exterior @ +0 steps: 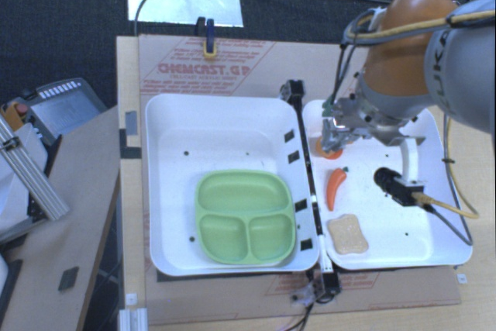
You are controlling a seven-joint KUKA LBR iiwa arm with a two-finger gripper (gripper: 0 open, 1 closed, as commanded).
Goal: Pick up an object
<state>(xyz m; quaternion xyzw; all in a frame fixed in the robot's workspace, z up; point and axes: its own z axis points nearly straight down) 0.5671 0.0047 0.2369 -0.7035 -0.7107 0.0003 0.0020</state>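
Two white bins sit on the table; fingers [332, 142], spread unclear, hang over an orange bit [332, 153]: drop straight, centred, clear of the carrot [335, 187]

Lighting: even and bright, falling from overhead. White bins [232, 120] reflecting strongly, nearly washing out. Shadows staying faint. Focus: slightly soft throughout; mild graininess showing.

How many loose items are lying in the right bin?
3: a carrot mid-bin, a bread slice near the front edge, and an orange item partly hidden under the tool. The arm may hide more.
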